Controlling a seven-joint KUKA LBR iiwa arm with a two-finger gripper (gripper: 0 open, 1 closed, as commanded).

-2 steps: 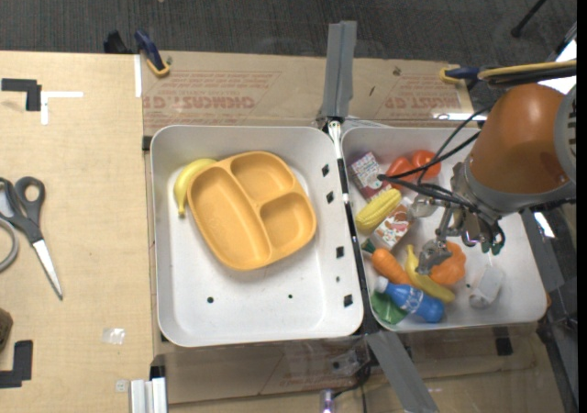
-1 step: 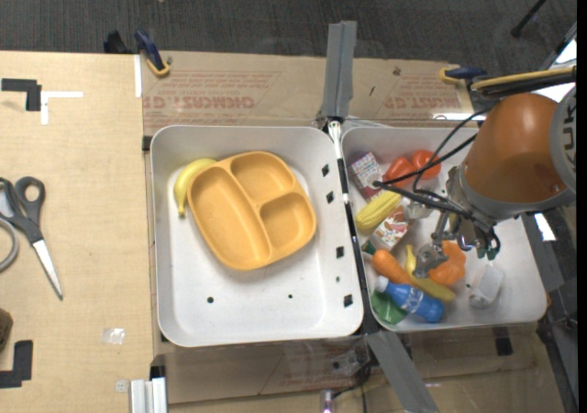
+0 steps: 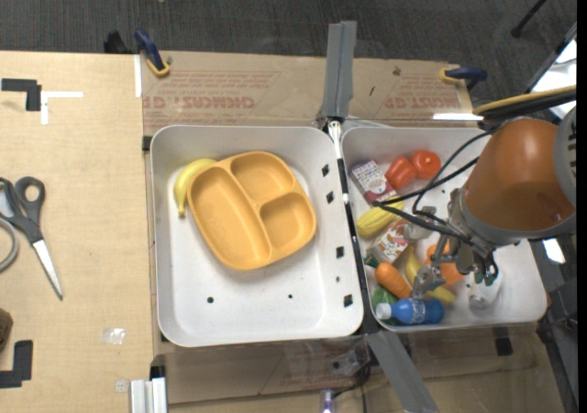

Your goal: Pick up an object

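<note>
Low, the arm point(image 3: 515, 184) (orange-banded) leans over the right bin point(image 3: 527, 310).

Scissors point(image 3: 32, 228), grey-handled, lying on the wooden bench point(image 3: 73, 310) at far left. Blue clamps point(image 3: 151, 53) and point(image 3: 466, 75) gripping the cardboard sheet point(image 3: 238, 94) behind the bins. Black tape marks point(image 3: 23, 90) on bench.
</note>
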